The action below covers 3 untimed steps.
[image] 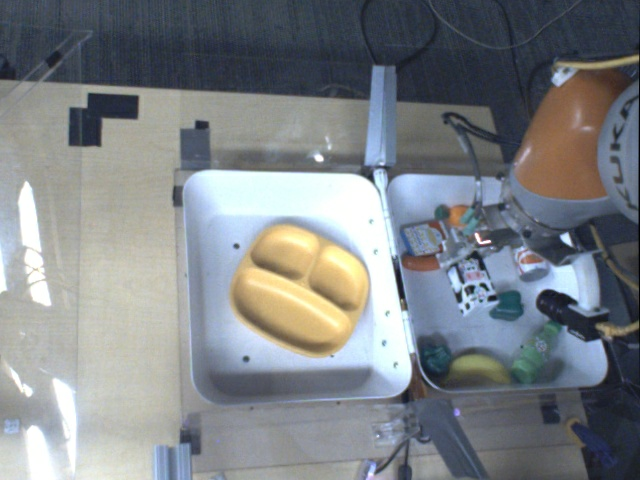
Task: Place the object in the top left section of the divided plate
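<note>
In the right bin [590, 363], the gripper [470, 268] hangs above a clutter of one banana [476, 369], one green bottle [532, 353] and other small items, while one yellow three-section divided plate [299, 288] sits in the left bin [210, 268].

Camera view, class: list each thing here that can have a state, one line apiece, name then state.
Plate: yellow, in the left bin, all three sections bare.
Left bin: holds the plate.
Right bin: holds a scatter of small items.
Banana: lying flat at the right bin's near edge.
Green bottle: lying on its side.
Gripper: low over the right bin's items.
</note>
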Motion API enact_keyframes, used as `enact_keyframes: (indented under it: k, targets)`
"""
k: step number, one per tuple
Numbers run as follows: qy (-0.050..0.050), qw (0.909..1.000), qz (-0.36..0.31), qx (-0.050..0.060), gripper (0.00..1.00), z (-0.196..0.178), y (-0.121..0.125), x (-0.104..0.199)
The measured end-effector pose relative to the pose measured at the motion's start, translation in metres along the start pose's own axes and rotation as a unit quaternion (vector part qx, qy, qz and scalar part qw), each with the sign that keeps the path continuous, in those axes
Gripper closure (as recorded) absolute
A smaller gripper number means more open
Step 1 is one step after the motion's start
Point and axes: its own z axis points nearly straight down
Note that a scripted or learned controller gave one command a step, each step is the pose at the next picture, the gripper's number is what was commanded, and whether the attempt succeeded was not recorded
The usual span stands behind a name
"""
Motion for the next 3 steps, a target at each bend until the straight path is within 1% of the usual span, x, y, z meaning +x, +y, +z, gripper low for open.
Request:
enact_keyframes:
  k: [1, 2, 3]
  targets:
    - [0.001, 0.9963, -0.086, 0.000, 1.00, 0.045, -0.030, 0.069]
    - [0.001, 0.9981, -0.061, 0.000, 1.00, 0.028, 0.035, 0.109]
    - [0.001, 0.9944, -0.106, 0.001, 1.00, 0.018, 0.000, 0.185]
